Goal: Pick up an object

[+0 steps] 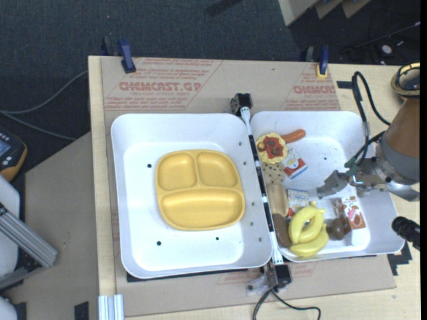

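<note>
Left bin (133,199): yellow divided tray (199,189)
Right bin (333,127): bananas (307,227) at near edge, pizza toy (271,147) behind them
Gripper (331,185): over right bin beyond bananas; grip state unclear

The arm (400,149) has a grey body with an orange band. Black cables loop beside it. Its gripper (331,184) is grey metal.

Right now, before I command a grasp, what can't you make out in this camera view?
- Gripper: blurred, so its finger state is unclear.
- Arm: cut off by the right edge.
- Small brown item beside the yellow bananas: too small to identify.
- Packet in the right bin: its print is too small to read.
</note>
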`<state>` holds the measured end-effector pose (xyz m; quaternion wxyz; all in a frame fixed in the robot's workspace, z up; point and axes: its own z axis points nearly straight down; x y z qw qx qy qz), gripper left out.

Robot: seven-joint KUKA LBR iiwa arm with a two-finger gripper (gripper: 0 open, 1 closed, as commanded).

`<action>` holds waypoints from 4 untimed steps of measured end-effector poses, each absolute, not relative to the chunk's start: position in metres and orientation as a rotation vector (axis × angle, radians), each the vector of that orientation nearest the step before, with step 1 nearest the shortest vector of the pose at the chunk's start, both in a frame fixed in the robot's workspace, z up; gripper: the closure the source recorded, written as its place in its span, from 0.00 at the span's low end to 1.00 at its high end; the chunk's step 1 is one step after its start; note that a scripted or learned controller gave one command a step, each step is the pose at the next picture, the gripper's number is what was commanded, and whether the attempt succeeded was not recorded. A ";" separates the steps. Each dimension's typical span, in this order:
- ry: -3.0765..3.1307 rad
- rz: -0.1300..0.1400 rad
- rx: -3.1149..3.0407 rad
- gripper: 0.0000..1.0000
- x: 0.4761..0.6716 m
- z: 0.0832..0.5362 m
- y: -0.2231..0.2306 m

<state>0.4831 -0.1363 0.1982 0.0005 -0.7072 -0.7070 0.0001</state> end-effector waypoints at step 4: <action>-2.220 0.005 -2.217 0.00 0.666 0.096 -0.112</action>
